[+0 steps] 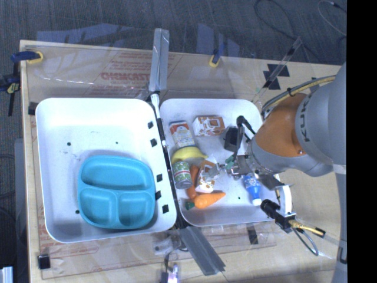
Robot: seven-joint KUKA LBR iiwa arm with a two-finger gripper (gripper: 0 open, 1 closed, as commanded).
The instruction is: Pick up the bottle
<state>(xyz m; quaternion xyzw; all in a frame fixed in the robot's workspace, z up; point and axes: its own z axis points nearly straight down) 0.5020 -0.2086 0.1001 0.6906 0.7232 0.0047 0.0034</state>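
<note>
The bottle (252,188) is small, white with a blue label, and lies near the front right of the right bin (247,108). My gripper (231,165) hangs low over the middle of that bin, just up and left of the bottle and beside a brown and white packet (205,178). The wrist with its orange band (277,137) covers the bin's right side. Nothing is visibly held.
In the right bin lie two small cartons (181,132) (209,124), a yellow fruit (187,154), a green can (181,173) and a carrot (205,200). The left bin (59,122) holds a blue divided tray (118,190).
</note>
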